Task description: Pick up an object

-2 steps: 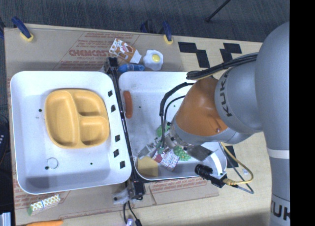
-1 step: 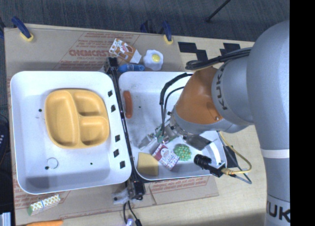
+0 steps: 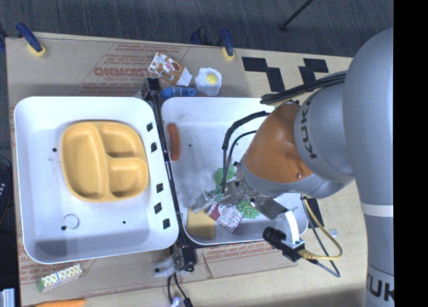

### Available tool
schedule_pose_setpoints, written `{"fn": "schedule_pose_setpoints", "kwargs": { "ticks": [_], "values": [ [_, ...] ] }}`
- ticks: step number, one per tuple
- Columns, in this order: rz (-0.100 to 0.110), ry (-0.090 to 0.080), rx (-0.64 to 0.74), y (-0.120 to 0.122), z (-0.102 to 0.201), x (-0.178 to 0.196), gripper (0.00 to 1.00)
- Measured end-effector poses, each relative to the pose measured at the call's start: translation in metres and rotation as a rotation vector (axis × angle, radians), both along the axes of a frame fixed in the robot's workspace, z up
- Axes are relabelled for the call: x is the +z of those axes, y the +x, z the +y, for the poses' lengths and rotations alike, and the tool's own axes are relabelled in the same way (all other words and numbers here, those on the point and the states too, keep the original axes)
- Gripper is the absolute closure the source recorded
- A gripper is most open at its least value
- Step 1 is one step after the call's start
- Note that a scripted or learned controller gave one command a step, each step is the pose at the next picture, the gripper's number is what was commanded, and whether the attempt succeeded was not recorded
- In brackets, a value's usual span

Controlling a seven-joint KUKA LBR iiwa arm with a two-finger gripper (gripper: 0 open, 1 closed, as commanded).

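My gripper point(image 3: 221, 200) is low inside the right bin point(image 3: 200, 108), under the orange-banded wrist point(image 3: 277, 148) that hides most of it. It hangs over a cluster of items near the bin's front. The cluster is a red-and-white patterned packet point(image 3: 229, 217), green pieces point(image 3: 221, 177) and, just to the left, a yellow block point(image 3: 200, 224). An orange hot-dog-shaped piece point(image 3: 174, 140) lies against the bin's left wall, apart from the gripper.
The left bin point(image 3: 27, 165) holds a yellow divided plate point(image 3: 103, 160). Behind the bins lie a small carton point(image 3: 163, 66), a blue item point(image 3: 178, 91) and a fried-egg toy point(image 3: 208, 80). A wrapped candy point(image 3: 60, 277) sits at the front left. Cables point(image 3: 314, 253) trail at the front right.
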State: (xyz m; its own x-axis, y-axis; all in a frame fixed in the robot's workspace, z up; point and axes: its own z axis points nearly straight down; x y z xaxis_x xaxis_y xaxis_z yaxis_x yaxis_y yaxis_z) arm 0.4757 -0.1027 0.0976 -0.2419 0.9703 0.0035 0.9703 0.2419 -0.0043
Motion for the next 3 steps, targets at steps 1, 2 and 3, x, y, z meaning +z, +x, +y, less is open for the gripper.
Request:
{"fn": "schedule_pose_setpoints", "kwargs": {
  "ticks": [1,2,3],
  "values": [
    [-0.004,-0.001,0.202,0.031,-0.017,-0.006,0.0],
    [-0.005,-0.001,0.486,0.062,-0.009,-0.006,0.0],
    [-0.002,0.001,0.383,0.01,0.002,0.014,0.0]
  ]
}}
